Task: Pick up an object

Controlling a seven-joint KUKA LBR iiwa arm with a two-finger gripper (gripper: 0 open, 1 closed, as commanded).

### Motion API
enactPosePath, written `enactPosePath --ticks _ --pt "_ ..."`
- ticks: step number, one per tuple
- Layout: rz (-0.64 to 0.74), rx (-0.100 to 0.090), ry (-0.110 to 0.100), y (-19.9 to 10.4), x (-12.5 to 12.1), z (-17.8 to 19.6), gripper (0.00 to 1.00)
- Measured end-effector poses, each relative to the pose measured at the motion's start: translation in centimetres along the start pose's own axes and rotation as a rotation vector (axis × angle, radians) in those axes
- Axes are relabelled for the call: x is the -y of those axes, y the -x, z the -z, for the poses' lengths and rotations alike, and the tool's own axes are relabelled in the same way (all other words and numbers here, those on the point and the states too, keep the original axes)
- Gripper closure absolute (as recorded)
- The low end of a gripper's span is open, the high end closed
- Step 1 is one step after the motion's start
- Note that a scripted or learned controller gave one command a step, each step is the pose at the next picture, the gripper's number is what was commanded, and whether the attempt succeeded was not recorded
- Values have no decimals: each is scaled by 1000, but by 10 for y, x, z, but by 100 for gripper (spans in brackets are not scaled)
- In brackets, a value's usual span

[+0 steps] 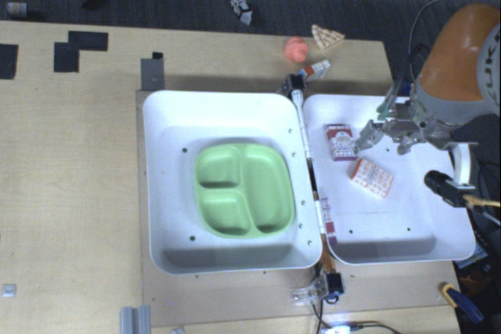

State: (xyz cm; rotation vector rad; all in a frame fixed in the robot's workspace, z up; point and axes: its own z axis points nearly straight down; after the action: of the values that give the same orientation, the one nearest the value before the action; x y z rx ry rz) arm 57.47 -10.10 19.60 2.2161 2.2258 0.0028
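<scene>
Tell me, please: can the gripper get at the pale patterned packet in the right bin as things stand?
Probably yes. The gripper hangs over the right bin, just above the pale patterned packet. The packet lies flat and apart from the red packet, with nothing on top of it.

A pale green divided tray (pixel 243 189) is seen in the white left bin (pixel 168 129). In the white right bin (pixel 423 235), a red-and-white packet (pixel 340 142) and a white, red-patterned packet (pixel 372 177) are seen. The table (pixel 70 192) is light tan.
</scene>
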Motion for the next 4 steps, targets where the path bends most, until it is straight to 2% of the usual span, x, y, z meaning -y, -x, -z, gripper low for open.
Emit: enactPosePath --ticks 1,2,3,4 --pt "0 2 7 -17 -24 -109 0" --pt "0 2 13 -18 -26 -97 100" --pt "1 -1 3 -103 3 -11 100" --pt "-1 0 1 -102 4 -11 0"
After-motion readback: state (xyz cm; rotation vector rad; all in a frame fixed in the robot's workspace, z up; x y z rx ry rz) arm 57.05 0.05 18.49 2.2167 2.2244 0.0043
